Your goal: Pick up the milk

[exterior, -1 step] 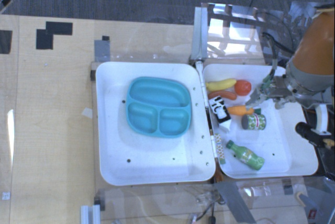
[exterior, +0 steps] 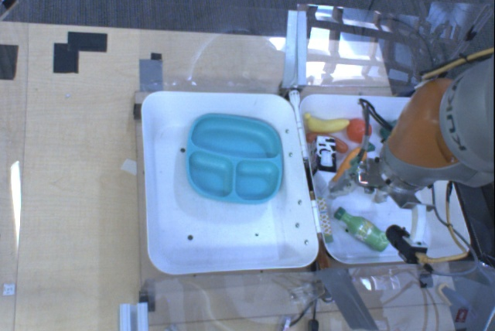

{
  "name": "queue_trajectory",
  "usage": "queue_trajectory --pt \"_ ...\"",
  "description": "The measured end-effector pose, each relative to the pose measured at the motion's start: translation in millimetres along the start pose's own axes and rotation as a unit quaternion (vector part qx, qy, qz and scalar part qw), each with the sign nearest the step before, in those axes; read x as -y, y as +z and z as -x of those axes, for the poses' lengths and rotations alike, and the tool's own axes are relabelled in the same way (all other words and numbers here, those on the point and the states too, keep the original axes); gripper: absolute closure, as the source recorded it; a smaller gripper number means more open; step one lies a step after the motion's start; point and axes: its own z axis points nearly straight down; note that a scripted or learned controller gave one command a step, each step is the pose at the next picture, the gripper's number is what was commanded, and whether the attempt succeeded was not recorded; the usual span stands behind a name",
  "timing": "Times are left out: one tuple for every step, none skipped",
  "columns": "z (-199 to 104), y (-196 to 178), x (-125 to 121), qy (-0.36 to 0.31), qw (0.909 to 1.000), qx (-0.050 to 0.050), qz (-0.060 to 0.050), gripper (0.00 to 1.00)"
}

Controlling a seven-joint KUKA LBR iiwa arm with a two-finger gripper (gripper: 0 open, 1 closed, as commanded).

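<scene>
Tool hangs low in the right bin, I cannot tell its grip, and the black-and-white milk carton lies just beside it toward the blue tray, so reaching comes next.

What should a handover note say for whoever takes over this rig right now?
Gripper: low over the right bin, beside the milk; open or shut cannot be told.
Milk: black-and-white carton at the right bin's left side, by the banana, not lifted.
Also there: green bottle. Left bin holds a blue divided plate.
Done: the approach only.
Left: grasp and lift the milk.
</scene>
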Motion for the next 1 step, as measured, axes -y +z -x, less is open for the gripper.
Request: queue_trajectory --pt "-87.4 -94.7 -49.4 -0.047 0.9989 -0.001 -0.002 0.0"
